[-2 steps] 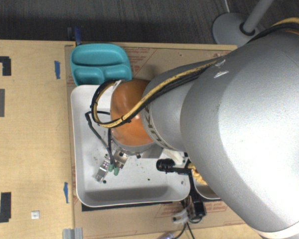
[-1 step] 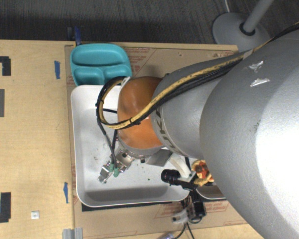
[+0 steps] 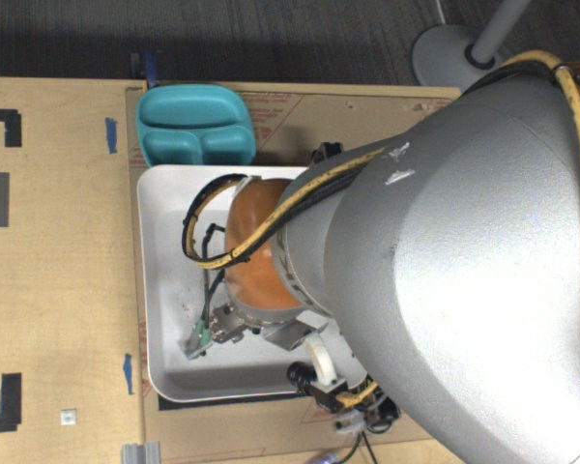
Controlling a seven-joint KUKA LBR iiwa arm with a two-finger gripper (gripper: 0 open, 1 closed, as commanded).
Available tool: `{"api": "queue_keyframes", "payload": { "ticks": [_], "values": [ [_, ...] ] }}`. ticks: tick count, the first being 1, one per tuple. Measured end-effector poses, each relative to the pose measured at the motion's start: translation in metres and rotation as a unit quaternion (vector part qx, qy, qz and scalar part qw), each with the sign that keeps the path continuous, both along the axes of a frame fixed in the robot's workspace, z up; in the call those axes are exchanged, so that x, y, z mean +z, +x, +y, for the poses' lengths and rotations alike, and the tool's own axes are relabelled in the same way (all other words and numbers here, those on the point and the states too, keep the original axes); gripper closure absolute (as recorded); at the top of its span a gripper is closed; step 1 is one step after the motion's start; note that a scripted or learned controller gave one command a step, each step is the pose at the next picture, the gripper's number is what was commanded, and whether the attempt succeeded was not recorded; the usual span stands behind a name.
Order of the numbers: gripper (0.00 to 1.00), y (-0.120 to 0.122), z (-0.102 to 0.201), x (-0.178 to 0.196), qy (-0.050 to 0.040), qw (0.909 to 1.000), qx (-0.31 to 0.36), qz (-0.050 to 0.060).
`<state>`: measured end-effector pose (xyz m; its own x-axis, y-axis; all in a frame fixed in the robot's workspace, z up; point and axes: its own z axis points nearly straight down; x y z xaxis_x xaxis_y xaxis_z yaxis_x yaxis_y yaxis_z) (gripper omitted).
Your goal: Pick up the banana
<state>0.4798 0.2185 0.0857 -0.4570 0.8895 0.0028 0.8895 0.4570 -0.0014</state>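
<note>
- the shallow white plastic bin (image 3: 159,288) is taken as the landmark; it sits on the tan wooden counter (image 3: 58,288), and its left wall and near-left corner are seen bare.
- the large grey robot arm (image 3: 464,259), with its orange band (image 3: 256,259), is seen reaching over the white bin from the bin's right side and covering most of the bin's floor.
- black and yellow cables (image 3: 208,230) are seen looped above the bin's middle, just left of the orange band.
- the jaws (image 3: 201,338) are seen low over the bin's near-left part; whether they are open or closed cannot be told.
- the banana cannot be made out; where it lies cannot be told.
- a teal moulded plastic tray (image 3: 195,124) is seen touching the bin's far edge.
- strips of blue tape (image 3: 111,135) are seen on the counter left of the bin.
</note>
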Motion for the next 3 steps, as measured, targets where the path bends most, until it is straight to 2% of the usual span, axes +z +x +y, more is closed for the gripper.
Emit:
{"api": "queue_keyframes", "payload": {
  "ticks": [1, 2, 3],
  "values": [
    [0.00, 0.006, -0.007, 0.055, -0.0016, 0.9518, -0.307, 0.000],
    [0.00, 0.007, 0.006, 0.127, -0.0011, 0.9929, -0.119, -0.001],
    [0.00, 0.000, -0.107, 0.273, -0.0013, 0.9829, -0.184, -0.002]
  ]
}}
